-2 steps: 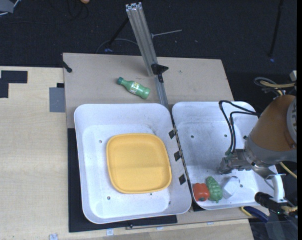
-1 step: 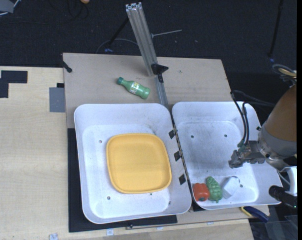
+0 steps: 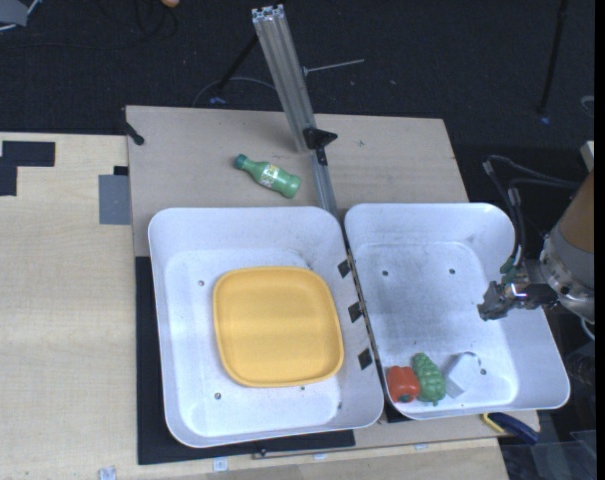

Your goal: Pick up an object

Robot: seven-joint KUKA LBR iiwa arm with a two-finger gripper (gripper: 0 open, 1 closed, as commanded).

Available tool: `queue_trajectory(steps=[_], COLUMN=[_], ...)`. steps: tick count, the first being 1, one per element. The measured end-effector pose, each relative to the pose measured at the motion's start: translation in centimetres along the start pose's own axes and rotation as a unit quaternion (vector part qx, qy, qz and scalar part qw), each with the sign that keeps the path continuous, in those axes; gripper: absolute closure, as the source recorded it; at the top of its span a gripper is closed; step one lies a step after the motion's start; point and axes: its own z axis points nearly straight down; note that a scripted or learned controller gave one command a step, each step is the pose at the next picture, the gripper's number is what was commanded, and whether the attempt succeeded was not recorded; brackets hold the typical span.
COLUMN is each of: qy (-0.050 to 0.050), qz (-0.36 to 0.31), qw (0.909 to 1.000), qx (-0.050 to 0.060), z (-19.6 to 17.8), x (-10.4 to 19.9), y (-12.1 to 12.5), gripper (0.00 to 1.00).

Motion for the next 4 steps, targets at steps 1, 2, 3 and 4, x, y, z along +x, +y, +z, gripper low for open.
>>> queue_trajectory(steps=[1, 2, 3, 4], qy=[0.000, 0.001, 0.001, 0.001], qz=[0.000, -0.001, -0.002, -0.002], qw=[1.0000, 1.0000, 1.0000, 1.0000], qx=[0.000, 0.003, 0.003, 0.003], z=[-5.2, -5.3, -4.1, -2.4], x=[-0.1, 3.9, 9.5, 14.4], y=[0.1, 2.0, 3.5, 5.3], gripper=[1.00, 1.00, 1.00, 1.00])
